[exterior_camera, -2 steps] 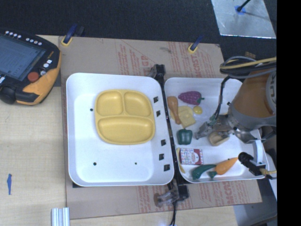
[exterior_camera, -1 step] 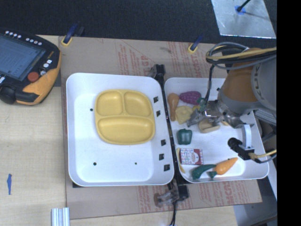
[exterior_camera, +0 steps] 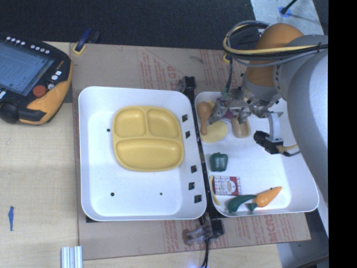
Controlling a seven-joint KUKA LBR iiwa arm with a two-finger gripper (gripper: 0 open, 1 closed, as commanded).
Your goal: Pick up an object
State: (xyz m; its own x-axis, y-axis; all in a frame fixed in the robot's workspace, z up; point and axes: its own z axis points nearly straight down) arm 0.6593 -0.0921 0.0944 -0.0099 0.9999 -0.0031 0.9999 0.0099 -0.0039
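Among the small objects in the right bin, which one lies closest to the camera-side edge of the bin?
The toy carrot, orange with a dark green top. It lies at the bin's near edge, below the red-and-white packet and the green pepper.

The right bin point(exterior_camera: 301, 197) holds the small things: a brown piece point(exterior_camera: 204, 111) and a pale yellow piece point(exterior_camera: 215, 132) near its back left corner, a green pepper point(exterior_camera: 218, 161) by the left wall, a red-and-white packet point(exterior_camera: 225, 185) below it, and a carrot point(exterior_camera: 266, 196) near the front edge.
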